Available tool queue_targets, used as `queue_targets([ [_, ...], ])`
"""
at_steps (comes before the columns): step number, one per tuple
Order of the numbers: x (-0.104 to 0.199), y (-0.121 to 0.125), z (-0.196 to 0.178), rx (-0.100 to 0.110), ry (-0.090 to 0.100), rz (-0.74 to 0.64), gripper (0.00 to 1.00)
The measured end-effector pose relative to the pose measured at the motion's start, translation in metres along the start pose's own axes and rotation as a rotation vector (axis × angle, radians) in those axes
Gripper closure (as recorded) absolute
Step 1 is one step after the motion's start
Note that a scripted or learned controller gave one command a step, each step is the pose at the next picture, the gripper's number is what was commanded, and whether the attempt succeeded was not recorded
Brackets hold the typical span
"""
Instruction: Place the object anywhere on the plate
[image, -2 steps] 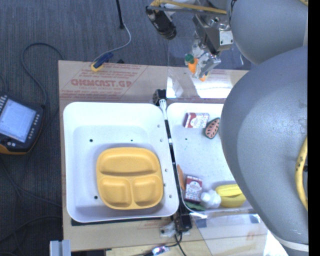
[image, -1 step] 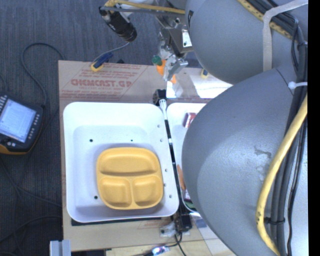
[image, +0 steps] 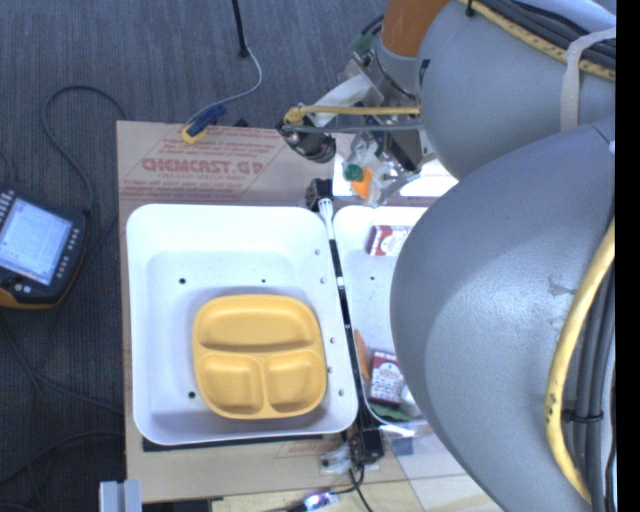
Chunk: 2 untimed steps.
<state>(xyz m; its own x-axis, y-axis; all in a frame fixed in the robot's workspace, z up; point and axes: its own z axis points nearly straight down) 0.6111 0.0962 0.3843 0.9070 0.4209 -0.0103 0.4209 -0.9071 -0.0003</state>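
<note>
1. My gripper (image: 372, 172) hangs above the far rim of the right bin (image: 352, 232), just past the divide between the two bins. My own grey arm (image: 500, 250) covers most of that bin.
2. Something small, orange and green, (image: 357, 178) sits right at the gripper. Whether it is the object in my grasp or part of my own hardware, I cannot tell, so I make no claim about holding anything.
3. The yellow plate (image: 260, 353), with its three compartments, lies in the left bin (image: 150, 300). Nothing rests on it, so the placing is not yet done.
4. A few small packets show in the right bin: one red and white near the far end (image: 385, 240), another red one near the front edge (image: 386, 379).
5. As I judge it, the work is at an early or middle stage. If I do carry the object, what remains is travel across the divide, descent over the plate, and release. If not, a pick from the right bin comes first.
</note>
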Motion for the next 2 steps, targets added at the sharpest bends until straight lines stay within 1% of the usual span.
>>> queue_targets([
  [1,0.057,-0.054,0.062,0.000,-0.002,0.100,1.00],
  [2,0.010,-0.101,0.122,0.001,-0.001,0.217,1.00],
])
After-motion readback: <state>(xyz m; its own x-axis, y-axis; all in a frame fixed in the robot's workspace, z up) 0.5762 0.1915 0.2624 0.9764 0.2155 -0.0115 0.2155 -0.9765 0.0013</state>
